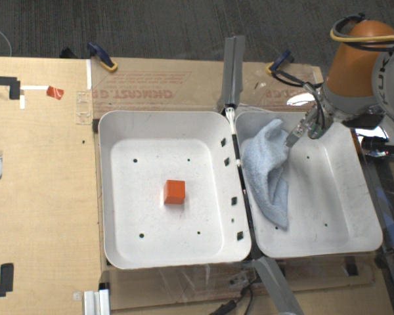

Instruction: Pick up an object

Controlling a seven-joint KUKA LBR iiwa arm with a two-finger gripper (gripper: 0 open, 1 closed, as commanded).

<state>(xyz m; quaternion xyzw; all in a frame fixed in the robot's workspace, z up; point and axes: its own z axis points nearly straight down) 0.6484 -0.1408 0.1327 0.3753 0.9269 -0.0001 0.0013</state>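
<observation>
two shallow white bins are seen from above, side by side on a bench. in the left bin [118, 241] a small orange-red block [175, 192] rests flat near the middle, well apart from the fingers and across the divider from them. in the right bin [354, 228] a pale blue-grey cloth [266, 169] lies crumpled along the wall nearest the divider.

the grey arm with its orange band [354, 61] is reached in over the far corner of the right bin. the gripper [295, 136] is set at the upper edge of the cloth, whose raised corner appears drawn up to the fingertips. the fingers look nearly closed and a fold seems pinched between them, though the contact is too small to be confirmed.

the step in hand is judged to be the grasp or first lift of the cloth. a straight upward lift is called for next, with the pinch kept firm; a thin fold may slip free, since most of the cloth hangs below and beside the fingers.
</observation>
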